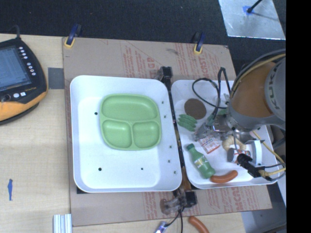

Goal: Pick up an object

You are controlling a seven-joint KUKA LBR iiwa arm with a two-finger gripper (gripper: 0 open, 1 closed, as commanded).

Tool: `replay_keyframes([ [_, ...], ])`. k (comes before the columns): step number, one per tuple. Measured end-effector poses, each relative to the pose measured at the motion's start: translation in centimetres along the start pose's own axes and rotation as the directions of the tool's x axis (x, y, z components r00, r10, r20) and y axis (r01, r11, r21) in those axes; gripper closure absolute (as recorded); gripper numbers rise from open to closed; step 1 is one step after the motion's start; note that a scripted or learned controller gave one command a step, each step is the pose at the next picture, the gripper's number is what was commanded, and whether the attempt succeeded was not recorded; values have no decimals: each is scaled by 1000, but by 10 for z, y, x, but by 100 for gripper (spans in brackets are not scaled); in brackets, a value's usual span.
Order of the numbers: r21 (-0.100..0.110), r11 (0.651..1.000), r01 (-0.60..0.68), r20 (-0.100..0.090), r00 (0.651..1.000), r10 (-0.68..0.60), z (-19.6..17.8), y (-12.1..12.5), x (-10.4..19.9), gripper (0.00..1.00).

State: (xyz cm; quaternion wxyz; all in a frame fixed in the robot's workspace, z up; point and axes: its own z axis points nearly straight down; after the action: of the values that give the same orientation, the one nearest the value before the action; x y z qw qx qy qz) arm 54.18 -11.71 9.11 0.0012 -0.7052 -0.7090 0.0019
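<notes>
The right bin point(219, 184) holds several small items. A brown disc point(195, 108) lies at the back, with a green leafy piece point(186, 122) just in front of it. Further forward are a green bottle point(200, 161) and a red-brown sausage point(223, 177). A red and white packet point(210, 144) and a tan lump point(227, 142) sit mid-bin. My gripper point(212, 128) hangs low over the middle of this bin, right above the packet and beside the leafy piece. The wrist hides its tips, and no item can be seen in its grasp.
The left bin point(87, 130) holds a green divided plate point(130, 121). A teach pendant point(17, 81) rests on the bench at far left. Black cables point(209, 84) loop over the right bin's back. Another sausage point(199, 224) lies outside the bins at the front.
</notes>
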Motion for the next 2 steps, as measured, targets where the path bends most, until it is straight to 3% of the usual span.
replay_keyframes([
  [1,-3,1000,-4,1,1000,4,-61,72,-73,0],
  [2,-1,1000,-1,-1,1000,1,-14,114,-95,0],
])
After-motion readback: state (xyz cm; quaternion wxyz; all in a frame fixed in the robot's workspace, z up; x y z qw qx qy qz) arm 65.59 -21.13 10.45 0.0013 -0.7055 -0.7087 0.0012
